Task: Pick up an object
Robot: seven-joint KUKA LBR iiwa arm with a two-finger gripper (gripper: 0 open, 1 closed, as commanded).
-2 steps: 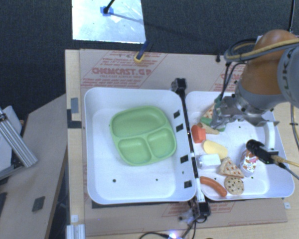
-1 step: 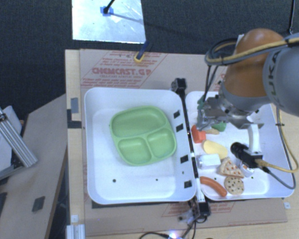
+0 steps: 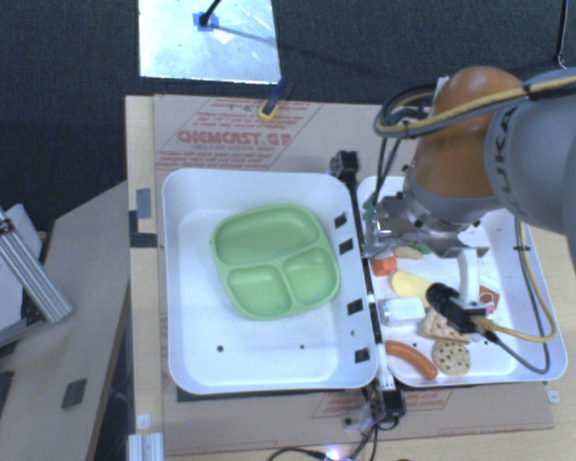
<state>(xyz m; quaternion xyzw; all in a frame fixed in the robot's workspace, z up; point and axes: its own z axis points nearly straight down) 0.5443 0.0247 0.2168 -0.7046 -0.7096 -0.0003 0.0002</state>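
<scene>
Left bin point(image 3: 187, 286): one green tray point(image 3: 274, 262).
Right bin point(image 3: 499, 233): one sausage point(image 3: 410, 357), two crackers point(image 3: 450, 357), one yellow piece point(image 3: 410, 283).
Gripper point(image 3: 384, 233): over right bin, open or closed, can't tell.

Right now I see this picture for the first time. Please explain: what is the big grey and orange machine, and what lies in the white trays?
It is a grey robot arm with an orange band, seen by one fixed camera from above. It reaches from the right over two shallow white bins. The left bin holds a green plastic plate with three compartments. The right bin holds small toy foods, such as an orange sausage and a round brown cracker. Its gripper hangs over them; I cannot tell whether it holds anything.
</scene>
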